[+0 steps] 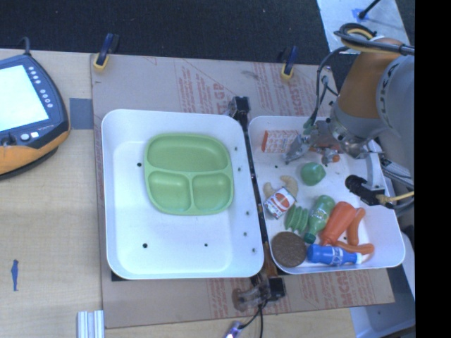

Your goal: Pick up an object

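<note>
Right now the gripper [310, 145] is hovering over the right bin [392, 225], just above a green ball [313, 172], grasp state impossible to tell.

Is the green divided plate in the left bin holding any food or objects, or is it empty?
Empty. The green divided plate lies flat in the left bin, and all three of its compartments show only bare green surface.

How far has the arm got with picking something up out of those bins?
Nothing looks lifted yet. The gripper sits low in the right bin, near the top, close to a green round object and an orange-and-white box. I cannot tell whether it grips anything. The other toys lie in the bin, and the green divided plate rests in the left bin. Grasping and lifting remain.
</note>
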`<control>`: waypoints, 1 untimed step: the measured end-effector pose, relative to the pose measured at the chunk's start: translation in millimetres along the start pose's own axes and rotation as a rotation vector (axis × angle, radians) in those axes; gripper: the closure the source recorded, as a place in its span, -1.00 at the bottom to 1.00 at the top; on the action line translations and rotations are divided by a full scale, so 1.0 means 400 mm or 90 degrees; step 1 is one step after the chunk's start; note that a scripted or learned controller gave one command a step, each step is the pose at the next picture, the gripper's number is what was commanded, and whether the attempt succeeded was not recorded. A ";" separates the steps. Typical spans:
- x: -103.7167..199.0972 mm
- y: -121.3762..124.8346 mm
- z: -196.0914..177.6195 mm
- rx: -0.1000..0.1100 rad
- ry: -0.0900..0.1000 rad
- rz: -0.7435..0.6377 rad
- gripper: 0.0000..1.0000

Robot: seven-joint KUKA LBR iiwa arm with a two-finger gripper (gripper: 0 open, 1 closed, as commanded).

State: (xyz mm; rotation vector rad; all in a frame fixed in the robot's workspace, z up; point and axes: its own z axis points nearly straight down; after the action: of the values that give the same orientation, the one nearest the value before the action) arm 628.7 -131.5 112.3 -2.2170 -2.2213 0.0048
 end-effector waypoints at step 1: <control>-0.025 -0.080 0.047 -0.003 -0.001 -0.001 -1.00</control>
State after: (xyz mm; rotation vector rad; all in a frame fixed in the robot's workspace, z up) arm 596.8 -141.6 93.7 -2.2184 -2.2264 0.0006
